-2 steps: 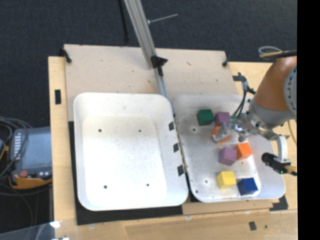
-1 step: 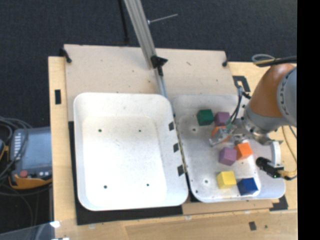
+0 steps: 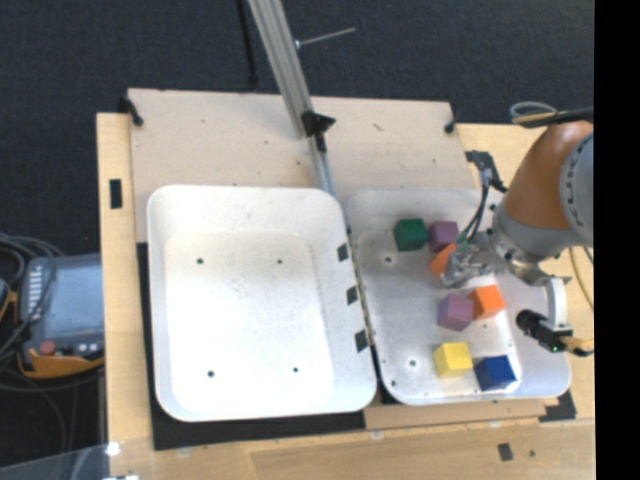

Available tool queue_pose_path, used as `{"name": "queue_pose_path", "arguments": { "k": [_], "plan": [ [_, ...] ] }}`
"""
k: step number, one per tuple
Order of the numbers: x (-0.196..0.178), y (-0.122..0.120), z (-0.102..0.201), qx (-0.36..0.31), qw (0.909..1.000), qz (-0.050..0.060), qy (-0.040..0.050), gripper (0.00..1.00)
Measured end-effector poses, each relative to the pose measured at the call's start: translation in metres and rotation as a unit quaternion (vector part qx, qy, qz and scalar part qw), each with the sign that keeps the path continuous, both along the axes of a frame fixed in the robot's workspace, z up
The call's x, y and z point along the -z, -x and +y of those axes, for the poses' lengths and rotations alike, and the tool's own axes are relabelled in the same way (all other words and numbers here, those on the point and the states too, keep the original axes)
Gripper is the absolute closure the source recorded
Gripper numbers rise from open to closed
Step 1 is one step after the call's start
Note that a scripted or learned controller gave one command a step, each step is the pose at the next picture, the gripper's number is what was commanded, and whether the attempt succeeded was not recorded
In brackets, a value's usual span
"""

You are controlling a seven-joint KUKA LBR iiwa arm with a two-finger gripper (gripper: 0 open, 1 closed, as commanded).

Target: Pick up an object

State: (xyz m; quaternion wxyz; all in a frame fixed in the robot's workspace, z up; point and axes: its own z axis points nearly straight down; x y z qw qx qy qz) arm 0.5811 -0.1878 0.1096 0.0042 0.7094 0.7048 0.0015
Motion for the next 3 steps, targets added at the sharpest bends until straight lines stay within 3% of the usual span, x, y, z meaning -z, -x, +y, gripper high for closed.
{"name": "queue_pose_path", "arguments": {
  "k": [2,3],
  "plan": [
    [-0.105,0.009,-0.015,-0.002,1.0000,0.001,-0.0004,1.00],
    [-0.133,0.008,-0.016,-0.005,1.0000,0.002,-0.0009,1.00]
  ]
}}
